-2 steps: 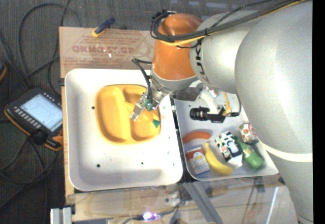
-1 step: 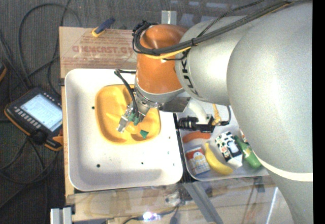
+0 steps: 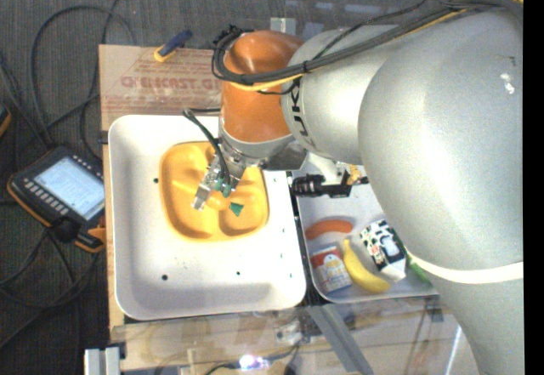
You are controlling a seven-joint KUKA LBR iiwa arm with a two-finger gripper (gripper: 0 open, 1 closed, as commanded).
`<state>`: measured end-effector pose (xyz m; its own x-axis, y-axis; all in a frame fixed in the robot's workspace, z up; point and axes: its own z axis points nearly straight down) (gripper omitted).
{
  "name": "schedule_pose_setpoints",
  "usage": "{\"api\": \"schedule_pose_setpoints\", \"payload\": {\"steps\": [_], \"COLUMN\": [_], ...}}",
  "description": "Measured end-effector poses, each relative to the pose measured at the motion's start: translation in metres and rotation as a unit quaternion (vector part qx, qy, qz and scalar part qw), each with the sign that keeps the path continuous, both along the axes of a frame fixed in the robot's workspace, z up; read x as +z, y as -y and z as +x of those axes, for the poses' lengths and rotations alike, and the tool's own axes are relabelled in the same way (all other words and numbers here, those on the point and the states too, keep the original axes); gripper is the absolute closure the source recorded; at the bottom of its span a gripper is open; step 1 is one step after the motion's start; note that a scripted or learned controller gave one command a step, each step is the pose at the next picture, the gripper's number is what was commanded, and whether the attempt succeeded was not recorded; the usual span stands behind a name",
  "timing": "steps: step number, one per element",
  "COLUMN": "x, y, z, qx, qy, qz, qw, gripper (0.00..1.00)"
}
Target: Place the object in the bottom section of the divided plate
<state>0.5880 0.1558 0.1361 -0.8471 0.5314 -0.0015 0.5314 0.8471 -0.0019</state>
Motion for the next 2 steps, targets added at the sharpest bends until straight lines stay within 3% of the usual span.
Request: {"api": "schedule_pose_setpoints", "payload": {"steps": [1,2], "x": [-0.0349,-0.0420], "y": [-0.0094,-0.0076], "z": [0.0287,0.0240], "qx": [0.091,0.092], "qy": [0.017,0.009], "qz": [0.0092,0.0068], "qw": [0.9957,0.9957], "gripper": [1.00,0.00]}}
